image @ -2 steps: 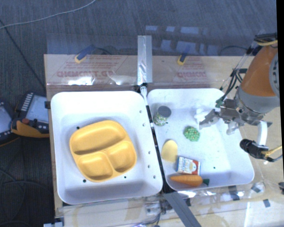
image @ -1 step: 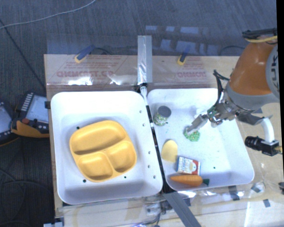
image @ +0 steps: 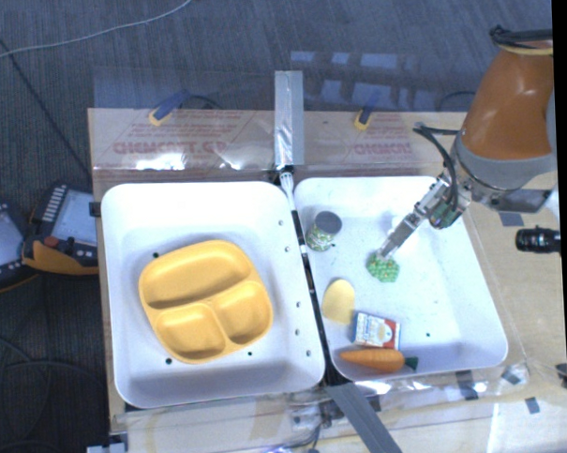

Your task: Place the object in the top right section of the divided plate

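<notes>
- Looking down from the fixed camera view, we see our slim two-finger gripper reaching from two o'clock into the shallow white right-hand bin, its tip touching the small green knobbly broccoli-like toy.
- We cannot tell how the gripper is set, nor whether it has hold of the green toy; the tip is too small to read.
- Around the toy lie a small tin can at ten o'clock, a pale yellow flat piece at eight, a little printed carton and an orange plastic carrot at six.
- The yellow divided plastic plate sits in the white left-hand bin, well apart at nine o'clock.
- We judge the risk is a shallow pinch: the rounded toy could roll aside or drop while crossing the rims between the bins.
</notes>
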